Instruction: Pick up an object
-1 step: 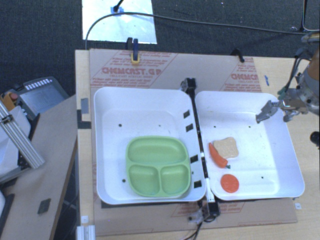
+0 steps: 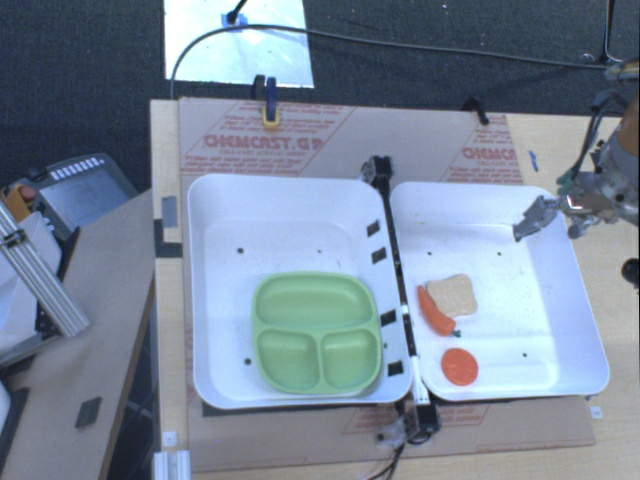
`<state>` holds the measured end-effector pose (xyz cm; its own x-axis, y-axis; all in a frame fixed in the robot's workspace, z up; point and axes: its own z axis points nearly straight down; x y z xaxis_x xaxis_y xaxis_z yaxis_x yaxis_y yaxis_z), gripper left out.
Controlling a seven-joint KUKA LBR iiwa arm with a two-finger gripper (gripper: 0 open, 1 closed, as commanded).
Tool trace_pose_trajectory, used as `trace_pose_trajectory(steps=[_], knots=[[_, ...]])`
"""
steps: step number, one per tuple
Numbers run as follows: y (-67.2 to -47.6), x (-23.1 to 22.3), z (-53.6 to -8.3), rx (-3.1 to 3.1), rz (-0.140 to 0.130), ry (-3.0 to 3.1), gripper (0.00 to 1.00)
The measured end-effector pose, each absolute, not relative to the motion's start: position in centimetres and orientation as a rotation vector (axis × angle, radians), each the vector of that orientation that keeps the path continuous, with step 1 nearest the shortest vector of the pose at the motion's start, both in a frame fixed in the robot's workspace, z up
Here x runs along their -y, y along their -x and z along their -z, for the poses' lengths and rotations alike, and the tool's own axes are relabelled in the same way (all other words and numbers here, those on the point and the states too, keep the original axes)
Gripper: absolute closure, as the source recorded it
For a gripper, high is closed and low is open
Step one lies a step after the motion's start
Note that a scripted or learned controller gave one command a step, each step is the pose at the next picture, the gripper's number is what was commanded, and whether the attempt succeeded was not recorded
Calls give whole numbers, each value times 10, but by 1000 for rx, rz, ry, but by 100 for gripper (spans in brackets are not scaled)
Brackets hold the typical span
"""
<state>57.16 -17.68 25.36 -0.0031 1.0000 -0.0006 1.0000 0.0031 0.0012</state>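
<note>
Over the right bin's [image 2: 590,353] far right corner, the tool [image 2: 550,218] hangs with nothing visible between its fingers; how wide they stand cannot be told. Near that bin's left wall lie a carrot [image 2: 436,311], a bread slice [image 2: 452,294] touching it and an orange disc [image 2: 460,367] just beside. No pick looks begun; reaching, gripping and lifting all remain.

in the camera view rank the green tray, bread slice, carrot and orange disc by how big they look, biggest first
1. green tray, by far the largest
2. bread slice
3. carrot and orange disc: too alike to rank; the carrot is longer, the disc wider
</note>
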Motion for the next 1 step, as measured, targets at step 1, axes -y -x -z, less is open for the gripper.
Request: trace_pose_trajectory(steps=[1], knots=[[-578, 176, -211, -2223, 0, -2219, 0]])
